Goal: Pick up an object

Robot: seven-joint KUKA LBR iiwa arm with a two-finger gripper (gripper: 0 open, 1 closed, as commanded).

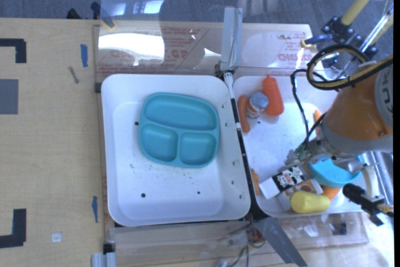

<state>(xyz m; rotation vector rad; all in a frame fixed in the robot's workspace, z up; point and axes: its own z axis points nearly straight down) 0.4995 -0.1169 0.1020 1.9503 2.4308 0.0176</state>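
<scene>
Clutter fills the near end of the right bin (pixel 275 134), and that is where we find our claw (pixel 299 167), lowered among the objects beneath the orange wrist band. We cannot tell whether the claw is spread or pressed together; the arm's own bulk hides it from above.

Just below the claw lie a small white and black box (pixel 282 181) and a yellow lemon-shaped toy (pixel 309 201), with a blue bowl (pixel 331 172) touching the wrist on the right. We judge the box the likeliest target, lying just toward the bin's near rim from the claw, its long axis slanting up to the right.

Well apart, at the far end of this bin, sit an orange carrot (pixel 271 95) and a small can (pixel 256 103). The left bin (pixel 119 153) holds a teal divided plate (pixel 179 129).
</scene>
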